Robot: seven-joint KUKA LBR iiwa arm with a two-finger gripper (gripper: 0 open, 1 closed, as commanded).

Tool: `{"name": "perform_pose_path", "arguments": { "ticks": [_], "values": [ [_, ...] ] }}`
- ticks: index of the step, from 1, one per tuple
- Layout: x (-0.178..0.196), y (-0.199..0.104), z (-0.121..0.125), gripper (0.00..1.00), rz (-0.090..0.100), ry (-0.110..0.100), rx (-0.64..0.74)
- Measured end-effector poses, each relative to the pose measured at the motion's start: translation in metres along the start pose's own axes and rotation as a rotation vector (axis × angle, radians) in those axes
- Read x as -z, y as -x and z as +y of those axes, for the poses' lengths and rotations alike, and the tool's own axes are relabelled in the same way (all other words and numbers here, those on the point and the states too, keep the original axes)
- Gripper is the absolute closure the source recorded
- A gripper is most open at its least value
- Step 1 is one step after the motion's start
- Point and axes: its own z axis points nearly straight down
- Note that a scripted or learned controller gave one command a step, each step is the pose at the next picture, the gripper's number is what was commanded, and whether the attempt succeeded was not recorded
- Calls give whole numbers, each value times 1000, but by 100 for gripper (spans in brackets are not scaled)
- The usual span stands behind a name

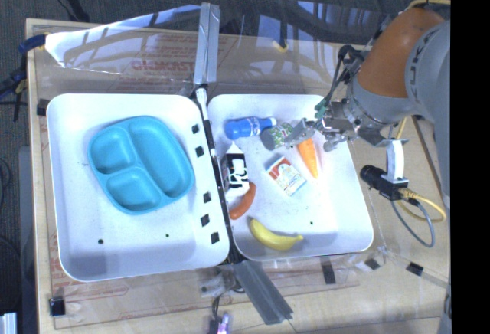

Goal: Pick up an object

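My gripper (325, 132) hangs over the upper right part of the right bin (344, 229), reaching in from the right. Just below and left of it lies an orange carrot (308, 158), whose upper end sits under the gripper. A grey and green object (277, 134) lies right beside the gripper on its left. Farther left is a blue bottle (246, 127). A small red and white carton (287, 175) rests next to the carrot. I see nothing held by the gripper.
A yellow banana (274, 235) lies near the right bin's front wall. A red sausage-shaped thing (242, 201) and a black and white item (235, 169) lie by the divider. The left bin (73, 248) holds a blue divided plate (140, 163).
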Motion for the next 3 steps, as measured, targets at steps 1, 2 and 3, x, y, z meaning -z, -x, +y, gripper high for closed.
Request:
{"name": "perform_pose_path", "arguments": {
  "ticks": [1,2,3],
  "values": [
    [-112,-5,74,0,1,-9,-55],
    [-102,-8,75,100,2,-10,-48],
    [-4,-47,86,100,0,3,163]
  ]
}}
